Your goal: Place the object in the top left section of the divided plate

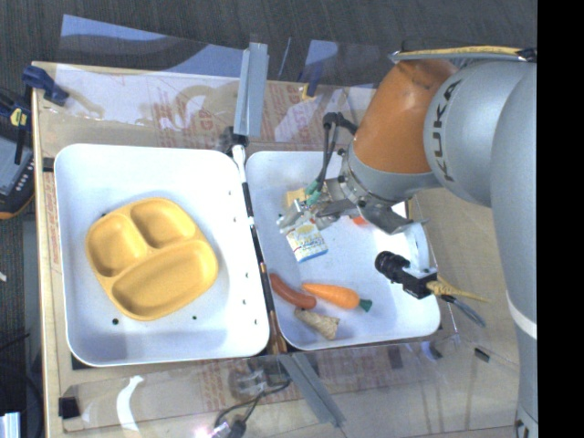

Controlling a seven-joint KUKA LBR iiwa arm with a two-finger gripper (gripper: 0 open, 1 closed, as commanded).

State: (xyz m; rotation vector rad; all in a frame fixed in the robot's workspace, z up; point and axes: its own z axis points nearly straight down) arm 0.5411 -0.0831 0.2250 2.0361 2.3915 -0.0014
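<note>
Grey arm (474, 108) reaching in from right over right bin (401, 322). Divided plate (151, 255) alone in left bin (73, 327) — sections bare, ready. Gripper (306, 210) low over small packet (307, 242), likely the pick target — finger state cannot tell. Carrot (333, 295), sausage (289, 292) lying nearer.

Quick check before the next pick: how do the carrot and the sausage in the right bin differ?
The carrot is orange with a green tip at its right end; the sausage is plain reddish-brown. The carrot tapers toward its green end, while the sausage keeps an even thickness with rounded ends. The carrot lies nearly level in the view; the sausage slants down to the right. Both lie side by side near the right bin's front edge, away from the gripper.
</note>
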